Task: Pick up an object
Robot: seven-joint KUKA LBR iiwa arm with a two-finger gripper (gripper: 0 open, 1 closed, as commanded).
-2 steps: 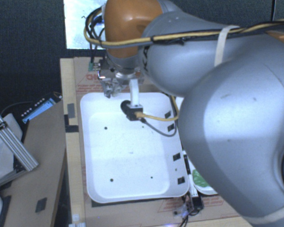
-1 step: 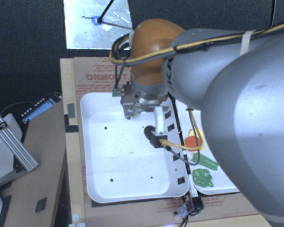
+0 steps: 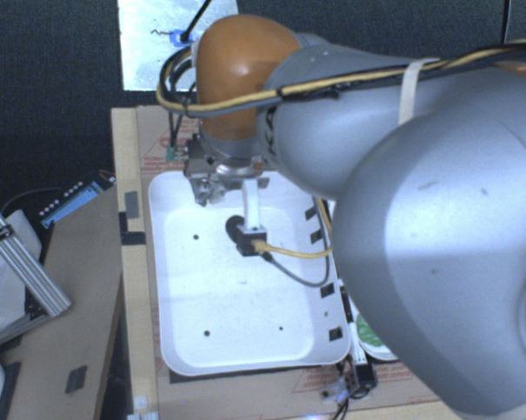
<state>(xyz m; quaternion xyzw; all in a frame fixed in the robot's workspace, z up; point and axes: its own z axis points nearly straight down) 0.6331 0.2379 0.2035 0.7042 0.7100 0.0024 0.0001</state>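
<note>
I see the grey arm (image 3: 400, 155) filling the right of the frame, its orange band (image 3: 239, 66) at upper centre. The tool (image 3: 236, 201) hangs over the upper part of the left white bin (image 3: 186, 339); I cannot tell its state. At lower right, a green-patterned object (image 3: 368, 331) peeks out beneath the arm.

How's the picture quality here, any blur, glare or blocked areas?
Camera view: the arm looms large and soft-focused on the right, covering most of the right bin; the left bin is evenly lit and sharp, with mild glare on the orange band.
</note>
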